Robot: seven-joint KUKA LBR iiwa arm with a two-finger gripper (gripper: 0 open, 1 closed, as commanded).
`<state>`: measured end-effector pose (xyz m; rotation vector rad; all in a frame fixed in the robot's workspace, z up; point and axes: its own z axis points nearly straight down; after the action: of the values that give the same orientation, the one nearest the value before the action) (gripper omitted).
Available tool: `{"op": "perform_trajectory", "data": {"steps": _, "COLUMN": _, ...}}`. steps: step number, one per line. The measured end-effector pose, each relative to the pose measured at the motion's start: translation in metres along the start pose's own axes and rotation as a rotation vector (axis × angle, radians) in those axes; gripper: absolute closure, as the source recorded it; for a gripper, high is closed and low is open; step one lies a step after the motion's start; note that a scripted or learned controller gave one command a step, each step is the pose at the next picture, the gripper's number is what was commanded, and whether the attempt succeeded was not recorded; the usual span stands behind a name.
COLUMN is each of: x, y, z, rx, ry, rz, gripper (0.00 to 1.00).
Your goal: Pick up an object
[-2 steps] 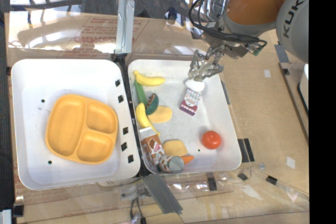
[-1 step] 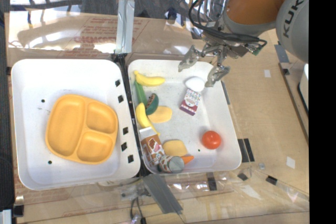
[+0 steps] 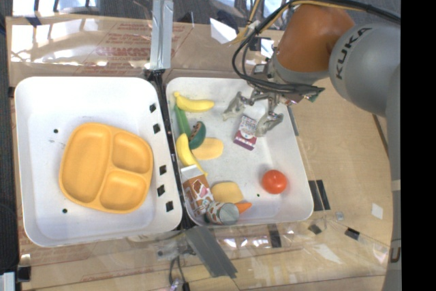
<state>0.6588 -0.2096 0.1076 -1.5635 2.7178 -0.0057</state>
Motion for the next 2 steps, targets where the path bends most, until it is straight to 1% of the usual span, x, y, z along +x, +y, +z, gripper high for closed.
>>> {"op": "perform_trajectory", "data": {"steps": 1, "x": -0.016, "y": 0.043, "z": 0.007, "rx": 0.01, "ry": -0.001, "rz": -0.214, "gripper": 0.0}}
{"op": "perform_trajectory", "data": {"steps": 2, "x": -0.074, "y": 0.059, "z": 0.009, "rx": 0.008, "ry": 0.009, "rz": -0.322, "gripper": 0.0}}
